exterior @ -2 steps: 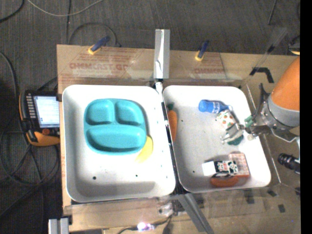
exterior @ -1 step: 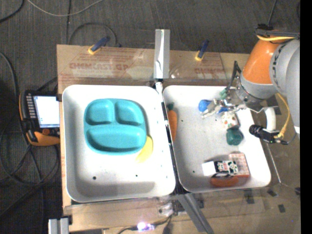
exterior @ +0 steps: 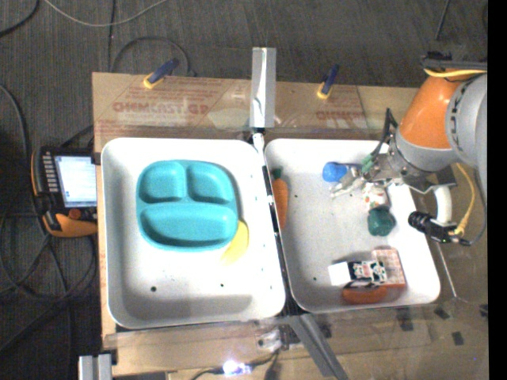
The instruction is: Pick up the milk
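Arm over right bin (exterior: 295, 285), upper area.
Gripper (exterior: 354, 182) points left beside blue object (exterior: 333, 171); finger state indiscernible. Milk carton (exterior: 367, 271) lies well apart, near front wall.

A dark grey ribbed carpet floor (exterior: 238, 14) with thin loose cables (exterior: 79, 10) surrounds a brown cardboard-covered bench top (exterior: 182, 105). Two blue and yellow clamps (exterior: 161, 72) grip its far edge. An orange-cased handheld control pendant with a lit screen (exterior: 67, 188) rests at the left.
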{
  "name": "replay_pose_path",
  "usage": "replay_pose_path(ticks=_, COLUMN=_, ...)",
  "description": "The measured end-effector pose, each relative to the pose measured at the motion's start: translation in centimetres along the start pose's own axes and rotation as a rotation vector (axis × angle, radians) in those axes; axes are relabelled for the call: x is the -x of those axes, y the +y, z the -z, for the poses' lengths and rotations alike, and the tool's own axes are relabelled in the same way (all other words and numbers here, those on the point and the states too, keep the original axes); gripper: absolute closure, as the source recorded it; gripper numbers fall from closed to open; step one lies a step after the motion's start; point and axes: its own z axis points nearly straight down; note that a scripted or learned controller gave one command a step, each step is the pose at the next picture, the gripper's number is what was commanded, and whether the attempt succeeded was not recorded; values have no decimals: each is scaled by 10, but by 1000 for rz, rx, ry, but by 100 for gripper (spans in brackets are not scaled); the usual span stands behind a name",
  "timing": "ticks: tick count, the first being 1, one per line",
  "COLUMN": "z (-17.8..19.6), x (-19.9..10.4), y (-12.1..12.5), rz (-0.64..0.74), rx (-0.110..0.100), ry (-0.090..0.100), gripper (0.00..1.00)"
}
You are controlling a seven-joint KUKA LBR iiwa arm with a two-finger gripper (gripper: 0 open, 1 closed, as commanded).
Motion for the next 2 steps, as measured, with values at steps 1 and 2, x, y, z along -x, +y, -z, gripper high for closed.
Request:
replay_pose_path(ticks=1, z=39, x=30, y=-42, rz=56, rx=-29, ry=-4, gripper=0)
replay_pose_path(ticks=2, z=-24, x=27, y=-18, rz=172, rx=-23, ry=3, gripper=0)
